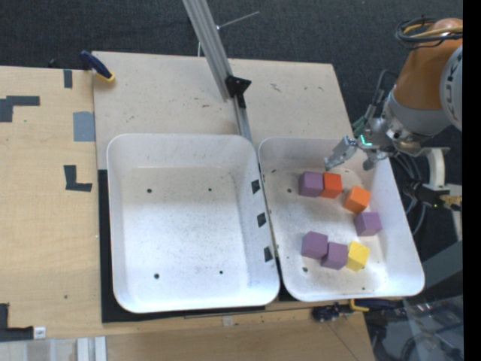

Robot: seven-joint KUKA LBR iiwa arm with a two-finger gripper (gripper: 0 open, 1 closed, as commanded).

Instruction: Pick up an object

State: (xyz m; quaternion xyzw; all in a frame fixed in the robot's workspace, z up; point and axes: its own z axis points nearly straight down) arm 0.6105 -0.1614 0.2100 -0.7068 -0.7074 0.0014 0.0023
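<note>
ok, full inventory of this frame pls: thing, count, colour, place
purple cubes: 4, purple, right bin; one touching an orange cube, one at the right side, two near the front
orange cubes: 2, orange, right bin, upper half
yellow cube: 1, yellow, right bin, front, touching a purple cube
right bin: 1, white, holds all seven cubes
left bin: 1, white, beside the right bin
clamp: 1, blue and yellow, bench's far left corner
metal rail: 1, grey, slanting down from the top to between the bins
arm: 1, grey and orange, at right
pincer: 1, over the right bin's far edge, above the cubes
</note>
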